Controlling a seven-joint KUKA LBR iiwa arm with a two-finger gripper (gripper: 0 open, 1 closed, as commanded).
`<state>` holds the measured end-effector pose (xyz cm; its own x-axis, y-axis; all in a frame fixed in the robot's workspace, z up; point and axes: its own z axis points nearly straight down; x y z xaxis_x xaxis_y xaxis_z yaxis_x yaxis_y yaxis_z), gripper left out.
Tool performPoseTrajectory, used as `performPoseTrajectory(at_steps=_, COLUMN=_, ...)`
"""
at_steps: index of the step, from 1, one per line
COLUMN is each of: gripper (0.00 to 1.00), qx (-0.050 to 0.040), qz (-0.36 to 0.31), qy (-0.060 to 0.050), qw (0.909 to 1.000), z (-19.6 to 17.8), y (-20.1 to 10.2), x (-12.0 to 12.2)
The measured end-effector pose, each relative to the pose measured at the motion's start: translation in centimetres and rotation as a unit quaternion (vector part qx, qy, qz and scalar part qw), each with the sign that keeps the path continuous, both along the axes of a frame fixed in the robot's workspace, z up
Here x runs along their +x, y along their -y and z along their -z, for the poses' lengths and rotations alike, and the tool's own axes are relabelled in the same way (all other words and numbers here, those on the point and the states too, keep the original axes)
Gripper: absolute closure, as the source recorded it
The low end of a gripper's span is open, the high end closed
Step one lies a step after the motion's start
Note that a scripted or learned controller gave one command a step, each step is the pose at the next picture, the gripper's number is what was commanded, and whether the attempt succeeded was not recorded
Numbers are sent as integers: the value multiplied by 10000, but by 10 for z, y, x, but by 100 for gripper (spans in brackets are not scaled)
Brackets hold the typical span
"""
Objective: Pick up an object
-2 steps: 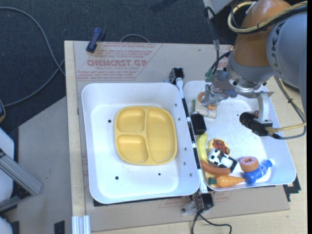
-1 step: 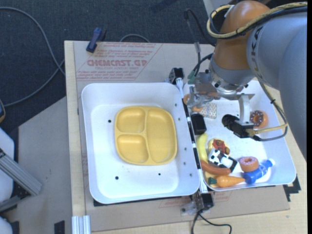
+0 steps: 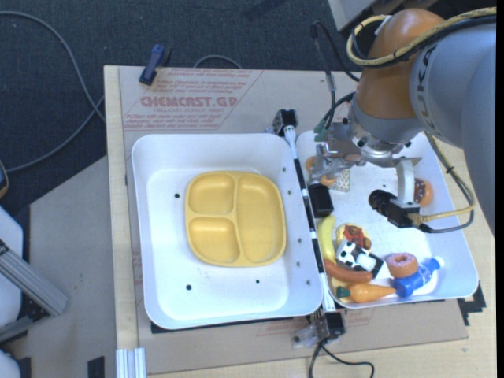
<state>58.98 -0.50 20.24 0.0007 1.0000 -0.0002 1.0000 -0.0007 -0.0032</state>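
My gripper [image 3: 334,166] hangs low over the far left corner of the right bin [image 3: 461,246], under the orange wrist band. Right beneath it lies a small beige speckled piece [image 3: 342,181], partly hidden by the gripper; whether the two touch I cannot make out. Toy food is heaped at the bin's near side: a yellow banana [image 3: 324,237], a pizza slice [image 3: 353,234], a black-and-white cow toy [image 3: 351,253], a hot dog [image 3: 347,272], a carrot [image 3: 365,293], a pink donut [image 3: 402,264] and a blue bottle [image 3: 417,278]. Another donut [image 3: 423,190] lies by the right wall.
The left bin [image 3: 150,211] holds a yellow divided plate [image 3: 235,217]. A black clamp [image 3: 320,199] sits on the rim between the bins. A black cable and connector [image 3: 392,208] trail from the wrist across the right bin. A blue clip [image 3: 153,63] lies at the board's far left.
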Motion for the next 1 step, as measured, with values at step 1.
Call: performPoseTrajectory(at_steps=1, gripper=100, qx=10, qz=-11, qy=-1, qw=10000, z=-27, y=-59, x=-52)
